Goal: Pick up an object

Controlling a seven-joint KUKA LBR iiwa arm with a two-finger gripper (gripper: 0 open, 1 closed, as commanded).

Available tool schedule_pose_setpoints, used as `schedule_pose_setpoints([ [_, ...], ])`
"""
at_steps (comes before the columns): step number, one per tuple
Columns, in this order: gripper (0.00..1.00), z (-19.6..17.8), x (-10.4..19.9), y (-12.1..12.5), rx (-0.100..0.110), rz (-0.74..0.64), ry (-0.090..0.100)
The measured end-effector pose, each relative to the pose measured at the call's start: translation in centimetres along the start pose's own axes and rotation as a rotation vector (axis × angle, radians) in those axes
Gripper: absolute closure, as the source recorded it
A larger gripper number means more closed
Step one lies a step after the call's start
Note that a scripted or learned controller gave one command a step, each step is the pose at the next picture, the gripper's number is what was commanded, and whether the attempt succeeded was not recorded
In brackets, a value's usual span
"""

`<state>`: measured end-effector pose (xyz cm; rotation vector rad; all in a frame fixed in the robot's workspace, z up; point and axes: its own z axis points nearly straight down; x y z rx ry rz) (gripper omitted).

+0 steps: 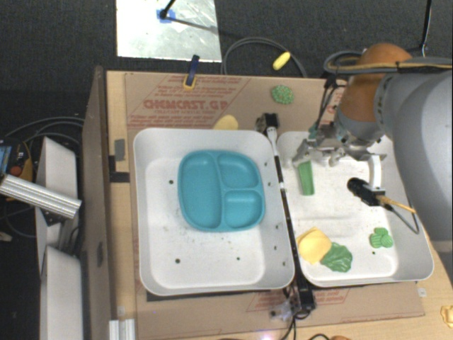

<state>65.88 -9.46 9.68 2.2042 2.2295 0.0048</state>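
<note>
My gripper (318, 153) hangs over the far left part of the right bin (410, 261); its grey fingers stand open with nothing between them. A green stick-shaped piece (306, 178) lies just below the left finger, on the bin floor, nearly touching it. Near the front of the same bin lie a yellow lump (313, 244) and a green leafy piece (337, 258), touching each other. A small green broccoli-like piece (381, 239) sits further right. The left bin (156, 261) holds a teal divided plate (220, 190).
Behind the bins, on the cardboard sheet (177, 101), lie a green round item (283, 94), a pale yellow item (226, 123) at the left bin's far rim and a blue-and-yellow tool (191, 73). A yellow piece (281, 61) lies further back beside a cable.
</note>
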Motion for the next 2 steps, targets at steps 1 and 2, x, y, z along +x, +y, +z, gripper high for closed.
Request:
schedule_pose_setpoints([
  [1, 0.0, 1.2, -1.0, -0.2, 0.004, 0.011, 0.001],
  [2, 1.0, 0.0, -1.0, -0.1, 0.001, 0.005, -0.001],
])
